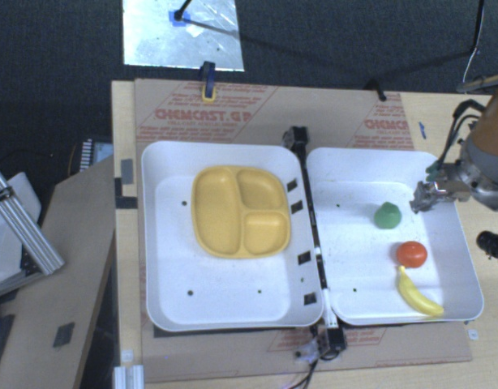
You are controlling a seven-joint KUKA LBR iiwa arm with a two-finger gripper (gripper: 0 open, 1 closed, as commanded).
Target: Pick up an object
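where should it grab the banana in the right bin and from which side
Best guess: the middle of the banana, coming straight down from above with the closing direction across its narrow width. It lies flat on the right bin's floor, slanting toward the front right corner, so the middle is the most even part. The tomato sits close to its upper tip, so stay away from that end. The end effector is near the bin's far right wall.

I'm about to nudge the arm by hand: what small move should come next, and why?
Probably shift the claw a little toward the green object and lower it. The claw sits over the right bin near its far right side, nothing shows between its tips, and the green object is the nearest item, lying apart from the tomato and banana.
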